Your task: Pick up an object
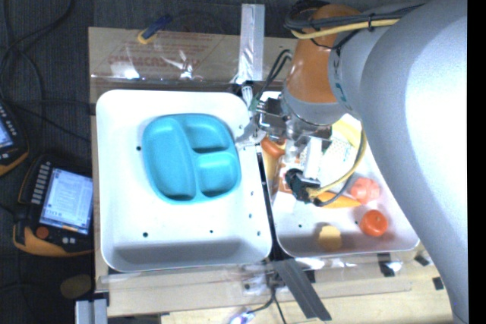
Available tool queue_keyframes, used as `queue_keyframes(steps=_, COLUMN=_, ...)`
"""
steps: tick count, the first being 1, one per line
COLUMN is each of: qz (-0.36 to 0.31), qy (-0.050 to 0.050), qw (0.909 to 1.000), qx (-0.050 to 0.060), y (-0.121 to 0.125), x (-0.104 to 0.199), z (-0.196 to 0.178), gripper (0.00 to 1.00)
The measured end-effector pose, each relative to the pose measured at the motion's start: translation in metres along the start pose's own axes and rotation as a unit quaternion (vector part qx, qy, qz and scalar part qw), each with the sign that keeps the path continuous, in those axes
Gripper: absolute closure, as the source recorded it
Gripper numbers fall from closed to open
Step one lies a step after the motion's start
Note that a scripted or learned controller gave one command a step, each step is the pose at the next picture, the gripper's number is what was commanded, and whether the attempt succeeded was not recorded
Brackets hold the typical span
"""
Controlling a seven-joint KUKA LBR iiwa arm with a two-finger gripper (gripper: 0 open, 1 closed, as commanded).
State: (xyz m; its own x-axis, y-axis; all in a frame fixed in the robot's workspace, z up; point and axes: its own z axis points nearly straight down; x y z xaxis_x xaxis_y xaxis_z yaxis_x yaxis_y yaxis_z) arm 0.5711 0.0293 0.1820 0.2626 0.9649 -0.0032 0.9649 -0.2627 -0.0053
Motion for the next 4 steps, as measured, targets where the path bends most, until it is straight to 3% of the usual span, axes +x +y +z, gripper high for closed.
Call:
queue_keyframes(steps=1, qz=0.034, qy=-0.002, qw=0.9994, qx=-0.002, y=0.088, x=0.045, z=-0.001, gripper=0.0)
queue_keyframes(steps=2, qz=0.138, qy=-0.009, qw=0.9902, qx=-0.017, y=0.066, x=0.062, z=0.048, gripper=0.0)
queue_keyframes(steps=3, qz=0.174, qy=-0.007, qw=0.9844, qx=-0.027, y=0.063, x=0.063, z=0.05, gripper=0.0)
queue_keyframes(steps=4, qz=0.257, qy=-0.004, qw=0.9659, qx=-0.033, y=0.065, x=0.063, z=0.05, gripper=0.0)
